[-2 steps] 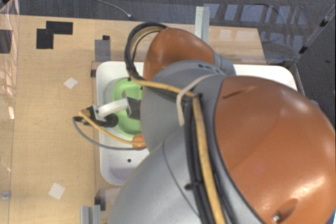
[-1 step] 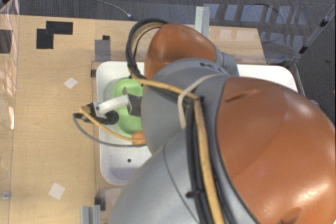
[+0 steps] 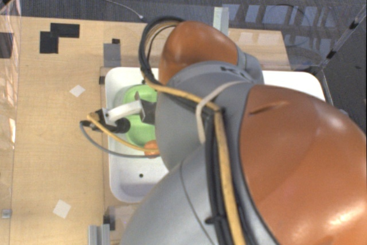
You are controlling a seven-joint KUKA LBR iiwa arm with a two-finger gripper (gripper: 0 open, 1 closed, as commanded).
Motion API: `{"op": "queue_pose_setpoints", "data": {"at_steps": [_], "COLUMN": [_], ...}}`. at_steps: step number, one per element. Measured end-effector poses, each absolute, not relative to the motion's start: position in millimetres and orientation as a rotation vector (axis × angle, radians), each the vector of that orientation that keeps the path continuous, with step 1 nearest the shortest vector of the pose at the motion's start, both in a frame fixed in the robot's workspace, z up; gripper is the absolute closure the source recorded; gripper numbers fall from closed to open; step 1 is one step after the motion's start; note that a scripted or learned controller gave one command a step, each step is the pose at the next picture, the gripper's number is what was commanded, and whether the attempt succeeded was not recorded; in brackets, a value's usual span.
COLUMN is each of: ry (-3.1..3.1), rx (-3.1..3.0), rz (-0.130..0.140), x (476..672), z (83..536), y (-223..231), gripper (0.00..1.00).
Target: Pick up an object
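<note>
Bins: one seen | green object: one | pincer grip: cannot tell

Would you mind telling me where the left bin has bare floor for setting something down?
The shallow white left bin has bare floor along its near-left corner, below the bright green rounded object and small orange piece. The middle is crowded, and the grey and orange arm covers the rest.
</note>
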State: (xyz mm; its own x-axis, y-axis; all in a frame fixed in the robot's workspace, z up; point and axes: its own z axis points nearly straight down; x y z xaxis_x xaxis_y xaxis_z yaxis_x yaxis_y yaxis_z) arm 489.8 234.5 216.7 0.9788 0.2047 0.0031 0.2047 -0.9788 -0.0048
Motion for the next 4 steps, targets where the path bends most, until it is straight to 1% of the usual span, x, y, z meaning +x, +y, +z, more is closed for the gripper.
{"op": "queue_pose_setpoints", "data": {"at_steps": [1, 2, 3, 4], "ry": [-0.327, -0.800, -0.432, -0.319], "rx": [-3.118, -3.039, -3.112, -3.124], "rz": [-0.006, 0.001, 0.002, -0.001], "x": [491.2, 486.8, 486.6, 486.8], "z": [227.3, 219.3, 198.0, 195.7], "y": [234.6, 234.8, 234.3, 234.5], "gripper": [1.00, 1.00, 1.00, 1.00]}}
